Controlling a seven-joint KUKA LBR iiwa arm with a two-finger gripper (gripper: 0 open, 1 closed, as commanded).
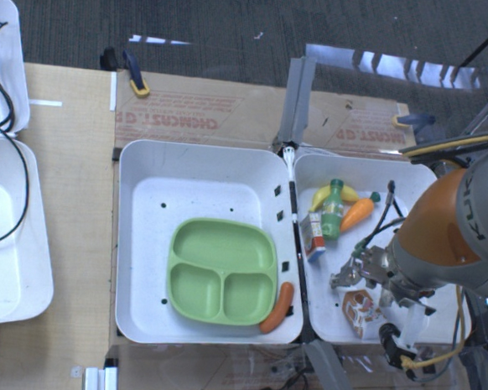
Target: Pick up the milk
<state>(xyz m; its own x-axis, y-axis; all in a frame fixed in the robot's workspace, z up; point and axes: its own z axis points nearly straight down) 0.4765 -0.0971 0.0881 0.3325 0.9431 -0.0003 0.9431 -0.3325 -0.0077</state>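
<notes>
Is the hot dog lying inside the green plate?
No, the hot dog lies in the left bin, against the plate's outer edge.

Both bins, left (141, 224) and right (323, 318), are white; the left holds a pale green divided plate (221, 271) and an orange-red sausage (277, 307) at its front right corner. The right bin holds a green bottle (333, 209), a yellow banana (321, 195), an orange carrot (358, 212) and a red-and-white milk carton (312, 235). The arm (443, 227) is grey with an orange band.
</notes>
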